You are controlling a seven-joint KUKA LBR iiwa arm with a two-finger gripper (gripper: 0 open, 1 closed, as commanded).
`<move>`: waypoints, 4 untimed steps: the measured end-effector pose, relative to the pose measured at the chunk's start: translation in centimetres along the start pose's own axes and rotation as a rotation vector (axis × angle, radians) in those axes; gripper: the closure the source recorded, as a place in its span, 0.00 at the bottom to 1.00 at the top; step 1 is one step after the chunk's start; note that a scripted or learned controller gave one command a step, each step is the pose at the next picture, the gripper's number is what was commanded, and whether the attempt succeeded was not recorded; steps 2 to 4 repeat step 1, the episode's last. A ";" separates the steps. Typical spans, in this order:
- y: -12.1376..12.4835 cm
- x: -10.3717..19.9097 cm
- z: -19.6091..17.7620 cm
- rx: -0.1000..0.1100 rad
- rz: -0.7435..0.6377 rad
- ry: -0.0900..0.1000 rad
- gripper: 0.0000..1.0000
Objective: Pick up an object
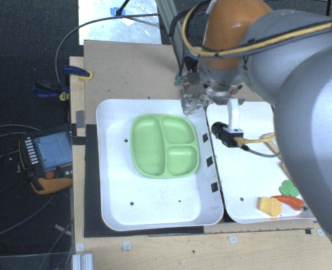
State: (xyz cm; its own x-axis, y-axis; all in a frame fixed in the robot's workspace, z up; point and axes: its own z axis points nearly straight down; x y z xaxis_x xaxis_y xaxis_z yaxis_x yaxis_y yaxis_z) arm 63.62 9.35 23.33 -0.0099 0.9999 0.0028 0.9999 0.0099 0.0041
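Note:
A light green divided plate (pixel 165 145) lies in the left white bin (pixel 121 201), toward its back. In the right bin (pixel 245 179), near the front right corner, sit a yellow piece (pixel 270 206), an orange-red carrot-like piece (pixel 290 201) and a green piece (pixel 288 187), partly hidden by the arm. My gripper (pixel 191 104) hangs over the back right corner of the left bin, just beyond the plate's far right rim. I see nothing held in it.
The grey arm with its orange band (pixel 233 21) covers the right side of the view and much of the right bin. A brown board (pixel 126 72) lies behind the bins. A blue-screened device (pixel 48 156) and cables sit off the bench at the left.

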 end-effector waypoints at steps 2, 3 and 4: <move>0.0 -0.3 0.0 0.001 0.004 -0.003 0.00; 0.0 -0.3 0.0 0.001 0.004 -0.003 0.00; 0.0 -0.3 0.0 0.001 0.004 -0.003 0.00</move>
